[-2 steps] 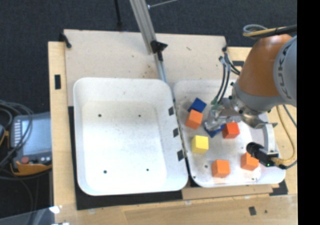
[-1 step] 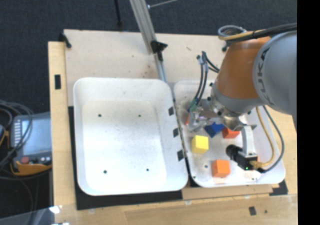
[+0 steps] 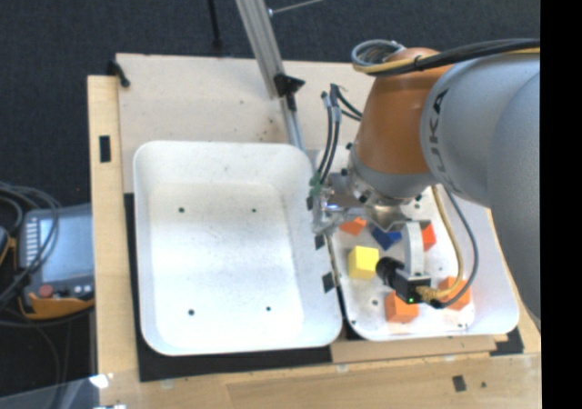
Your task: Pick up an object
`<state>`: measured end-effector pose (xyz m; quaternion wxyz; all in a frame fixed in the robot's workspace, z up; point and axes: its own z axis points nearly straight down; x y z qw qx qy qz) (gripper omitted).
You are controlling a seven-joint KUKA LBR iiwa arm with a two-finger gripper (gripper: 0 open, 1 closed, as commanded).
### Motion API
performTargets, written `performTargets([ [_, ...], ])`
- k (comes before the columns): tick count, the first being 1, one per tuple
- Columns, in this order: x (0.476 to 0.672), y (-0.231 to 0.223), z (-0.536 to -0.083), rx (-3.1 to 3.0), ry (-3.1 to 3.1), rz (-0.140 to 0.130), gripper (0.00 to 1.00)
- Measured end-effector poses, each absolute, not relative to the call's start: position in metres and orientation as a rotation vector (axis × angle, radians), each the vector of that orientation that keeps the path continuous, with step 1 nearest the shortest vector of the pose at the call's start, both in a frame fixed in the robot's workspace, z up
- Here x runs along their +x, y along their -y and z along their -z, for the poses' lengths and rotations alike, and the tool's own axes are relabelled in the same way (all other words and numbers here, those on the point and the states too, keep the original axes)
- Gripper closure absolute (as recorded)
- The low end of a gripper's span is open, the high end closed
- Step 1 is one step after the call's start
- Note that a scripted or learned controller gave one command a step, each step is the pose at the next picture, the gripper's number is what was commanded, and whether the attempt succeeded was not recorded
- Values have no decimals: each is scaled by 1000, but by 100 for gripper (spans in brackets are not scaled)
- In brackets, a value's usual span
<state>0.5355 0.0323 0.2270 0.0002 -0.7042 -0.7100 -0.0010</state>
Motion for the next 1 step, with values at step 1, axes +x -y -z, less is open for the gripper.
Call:
performTargets([
  [1, 536, -85, -239, -2211, 2230, 3, 100],
])
